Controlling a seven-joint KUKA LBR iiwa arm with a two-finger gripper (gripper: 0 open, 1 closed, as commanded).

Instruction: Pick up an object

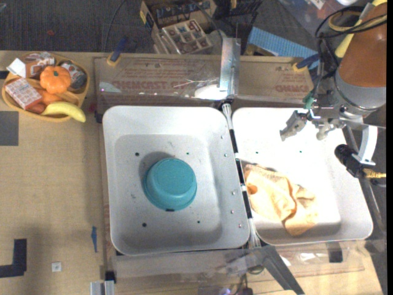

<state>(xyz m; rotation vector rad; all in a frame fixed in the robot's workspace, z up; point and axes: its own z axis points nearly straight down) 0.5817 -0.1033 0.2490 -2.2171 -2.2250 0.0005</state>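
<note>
Upper left of the frame: a dish of toy food [46, 88] on the bench. Centre left: the left bin [123, 128], with an upturned teal bowl [171, 183] at its middle; rigid and smooth, probably awkward to pinch. Lower centre right: the right bin [270, 125], holding a crumpled orange cloth [279, 198] against its left wall; soft and light, best taken at a raised fold. Upper right: the gripper [307, 126], fingers spread and grasping nothing, above the bin.
</note>
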